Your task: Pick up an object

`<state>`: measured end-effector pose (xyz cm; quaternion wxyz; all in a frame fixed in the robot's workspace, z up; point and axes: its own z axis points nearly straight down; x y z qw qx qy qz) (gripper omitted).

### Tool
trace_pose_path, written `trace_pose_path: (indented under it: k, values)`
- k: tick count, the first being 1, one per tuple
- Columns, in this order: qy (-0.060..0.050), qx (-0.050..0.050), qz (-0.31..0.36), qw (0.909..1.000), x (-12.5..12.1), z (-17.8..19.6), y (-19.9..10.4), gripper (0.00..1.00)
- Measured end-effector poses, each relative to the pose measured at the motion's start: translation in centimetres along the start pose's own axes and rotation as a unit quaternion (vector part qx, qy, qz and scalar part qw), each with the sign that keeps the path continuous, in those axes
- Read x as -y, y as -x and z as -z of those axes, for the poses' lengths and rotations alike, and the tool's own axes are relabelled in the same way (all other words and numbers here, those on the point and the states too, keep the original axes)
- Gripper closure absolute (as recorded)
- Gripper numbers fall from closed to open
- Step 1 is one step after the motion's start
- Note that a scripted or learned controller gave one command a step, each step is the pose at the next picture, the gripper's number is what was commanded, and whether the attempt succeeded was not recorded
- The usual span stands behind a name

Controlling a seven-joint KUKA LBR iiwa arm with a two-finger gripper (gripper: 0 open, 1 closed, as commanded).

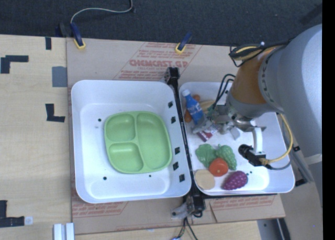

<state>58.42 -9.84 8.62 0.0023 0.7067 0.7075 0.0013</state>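
Observation:
My gripper (215, 122) is low in the right bin (277, 181), just right of a blue bottle (193, 109) that lies near the bin's left wall. A small red item (204, 135) lies directly under the gripper's front edge. Toward the front of the bin lie green leafy vegetables (214, 153), a red tomato (219, 167), purple grapes (235, 180) and a beige round piece (204, 180). An orange bit (188, 116) peeks out beside the bottle. The arm's wrist hides the bin's back right part.
The left bin (86, 129) holds a green divided plate (138, 142). A black divider (179, 123) runs between the bins. Cables (272, 155) loop off the wrist over the right bin. Yellow clamps (183, 45) hold the cardboard at the back.

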Motion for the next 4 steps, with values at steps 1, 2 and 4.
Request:
trace_pose_path:
  k: [1,2,4]
  values:
    - [0.0,0.0,0.0,1.0,2.7,0.0,0.5,0.0]
    - [-0.004,-0.001,-0.001,1.0,10.1,0.7,2.1,0.0]
    - [-0.003,-0.001,0.0,1.0,4.9,9.8,-5.9,1.0]
